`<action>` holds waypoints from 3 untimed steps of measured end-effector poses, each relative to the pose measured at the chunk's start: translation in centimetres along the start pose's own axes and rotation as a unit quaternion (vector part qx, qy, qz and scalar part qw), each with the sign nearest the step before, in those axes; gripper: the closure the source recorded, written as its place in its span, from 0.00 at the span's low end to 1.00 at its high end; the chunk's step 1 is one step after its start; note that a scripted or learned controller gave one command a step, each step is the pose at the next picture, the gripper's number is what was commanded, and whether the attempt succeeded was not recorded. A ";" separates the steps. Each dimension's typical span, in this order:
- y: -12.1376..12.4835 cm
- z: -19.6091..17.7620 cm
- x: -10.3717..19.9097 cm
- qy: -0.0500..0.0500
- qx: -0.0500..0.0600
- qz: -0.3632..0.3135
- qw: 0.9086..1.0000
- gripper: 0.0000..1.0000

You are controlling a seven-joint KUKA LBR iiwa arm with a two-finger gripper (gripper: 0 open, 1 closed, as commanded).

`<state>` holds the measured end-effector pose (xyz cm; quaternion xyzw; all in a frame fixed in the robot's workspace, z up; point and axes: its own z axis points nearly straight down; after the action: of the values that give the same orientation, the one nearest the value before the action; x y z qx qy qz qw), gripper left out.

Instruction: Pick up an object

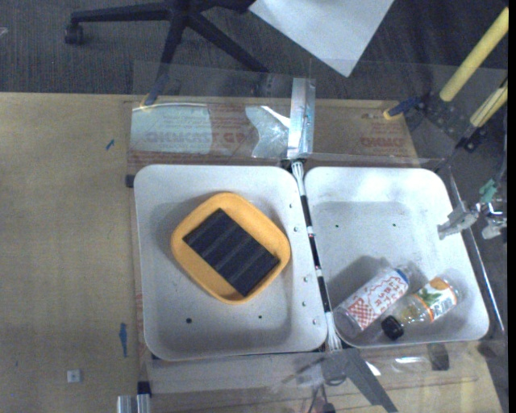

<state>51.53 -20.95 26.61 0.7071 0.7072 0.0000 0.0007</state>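
A yellow, rounded-square object with a dark slatted top [230, 256] lies in the left bin [161, 202]. Two small bottles lie side by side in the near part of the right bin [379, 202]. One has a red and white patterned label [374, 301]. The other has an orange label and a black cap [421, 306]. My gripper [469, 219] shows at the view's right edge, over the right rim of the right bin, above and to the right of the bottles and apart from them. Nothing shows in it.
A clear plastic wall with tape [242, 129] stands behind the bins. The wooden bench [64, 242] stretches to the left. A yellow-handled tool [476, 56] and an office chair base [161, 24] lie beyond the bench.
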 end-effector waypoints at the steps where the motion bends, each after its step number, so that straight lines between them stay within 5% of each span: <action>1: 0.5 16.3 3.1 0.000 -0.001 -0.075 0.997 0.00; 2: 4.0 17.7 9.4 -0.001 -0.004 -0.173 0.985 0.00; 3: -2.1 14.0 10.0 -0.002 -0.007 -0.216 0.976 0.00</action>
<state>49.48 -10.97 12.60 0.5374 0.8433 0.0037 0.0073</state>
